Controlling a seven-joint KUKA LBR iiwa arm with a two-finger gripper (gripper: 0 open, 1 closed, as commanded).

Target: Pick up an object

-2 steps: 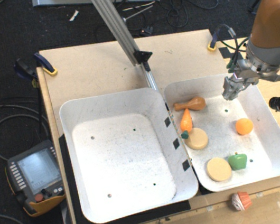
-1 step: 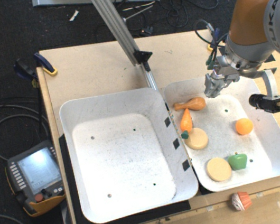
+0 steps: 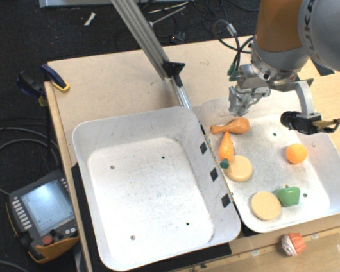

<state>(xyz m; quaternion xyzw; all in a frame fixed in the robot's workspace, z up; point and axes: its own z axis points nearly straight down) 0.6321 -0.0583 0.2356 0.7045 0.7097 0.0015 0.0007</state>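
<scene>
Right bin [image 3: 338, 200]: drumstick [image 3: 230, 127] just below claw [image 3: 240, 108].

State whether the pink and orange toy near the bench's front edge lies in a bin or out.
Out. The pink and orange toy lies on the bench, just beyond the right bin rim.

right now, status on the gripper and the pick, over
Gripper hovering over right bin's far edge, nothing between its fingers. Nearest item: toy chicken drumstick just below it, carrot alongside. Nothing blocking the drop.
</scene>
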